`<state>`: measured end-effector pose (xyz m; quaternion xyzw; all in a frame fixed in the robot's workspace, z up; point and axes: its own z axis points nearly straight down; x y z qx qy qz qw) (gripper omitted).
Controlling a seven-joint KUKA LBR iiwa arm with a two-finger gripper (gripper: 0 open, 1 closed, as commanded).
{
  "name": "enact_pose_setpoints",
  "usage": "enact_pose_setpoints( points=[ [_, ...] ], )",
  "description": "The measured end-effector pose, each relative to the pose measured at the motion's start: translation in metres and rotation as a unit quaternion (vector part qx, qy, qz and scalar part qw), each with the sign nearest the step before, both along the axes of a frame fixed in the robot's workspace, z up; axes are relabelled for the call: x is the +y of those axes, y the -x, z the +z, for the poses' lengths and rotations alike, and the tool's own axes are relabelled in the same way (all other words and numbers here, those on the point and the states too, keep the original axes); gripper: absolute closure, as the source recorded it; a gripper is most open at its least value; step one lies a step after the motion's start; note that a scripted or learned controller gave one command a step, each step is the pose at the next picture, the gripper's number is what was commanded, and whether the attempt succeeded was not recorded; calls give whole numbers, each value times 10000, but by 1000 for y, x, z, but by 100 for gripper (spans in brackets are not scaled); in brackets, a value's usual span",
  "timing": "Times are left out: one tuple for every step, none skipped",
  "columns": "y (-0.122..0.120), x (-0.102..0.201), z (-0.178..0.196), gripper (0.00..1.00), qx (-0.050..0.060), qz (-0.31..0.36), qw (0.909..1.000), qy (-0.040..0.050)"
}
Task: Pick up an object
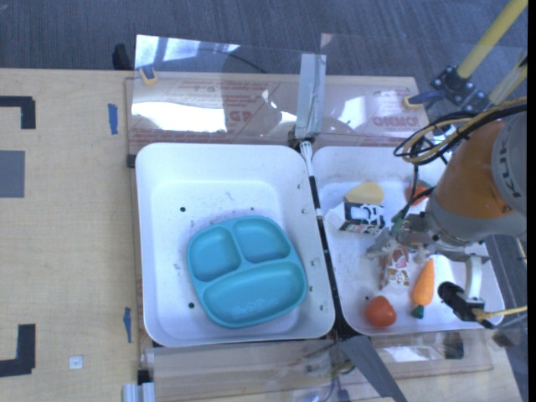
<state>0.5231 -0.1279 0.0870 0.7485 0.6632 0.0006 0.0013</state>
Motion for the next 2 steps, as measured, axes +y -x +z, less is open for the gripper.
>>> enact_pose_setpoints(
  points=[
    [-1, 0, 11, 100, -23, -5, 10000, 8],
    [-53, 44, 99, 100, 0, -671, 9977, -8]
  ],
)
